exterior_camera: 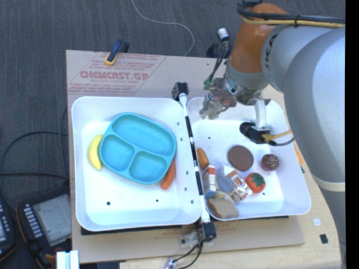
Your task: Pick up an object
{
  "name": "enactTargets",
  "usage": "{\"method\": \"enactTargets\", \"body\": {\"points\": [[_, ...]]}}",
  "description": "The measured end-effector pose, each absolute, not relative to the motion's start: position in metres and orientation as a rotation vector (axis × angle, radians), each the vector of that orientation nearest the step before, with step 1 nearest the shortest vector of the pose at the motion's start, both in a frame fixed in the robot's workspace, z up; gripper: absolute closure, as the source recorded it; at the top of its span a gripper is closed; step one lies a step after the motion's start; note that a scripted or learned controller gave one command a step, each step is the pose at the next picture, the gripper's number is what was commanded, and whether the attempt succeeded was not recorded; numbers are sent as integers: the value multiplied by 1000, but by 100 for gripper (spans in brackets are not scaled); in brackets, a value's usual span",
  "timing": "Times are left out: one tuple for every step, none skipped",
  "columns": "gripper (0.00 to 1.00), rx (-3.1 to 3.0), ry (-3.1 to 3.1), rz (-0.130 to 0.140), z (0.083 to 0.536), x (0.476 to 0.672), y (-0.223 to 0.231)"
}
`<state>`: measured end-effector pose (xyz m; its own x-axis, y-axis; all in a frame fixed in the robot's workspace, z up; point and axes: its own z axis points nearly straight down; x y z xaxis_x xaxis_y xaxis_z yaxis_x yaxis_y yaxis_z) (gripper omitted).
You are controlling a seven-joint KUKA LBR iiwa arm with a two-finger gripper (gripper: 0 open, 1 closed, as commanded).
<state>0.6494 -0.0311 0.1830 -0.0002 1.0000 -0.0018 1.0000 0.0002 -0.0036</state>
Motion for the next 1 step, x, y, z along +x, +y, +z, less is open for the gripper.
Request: {"method": "enactTargets", "body": {"points": [[100,-2221,-2225,5,195,650,-31]]}}
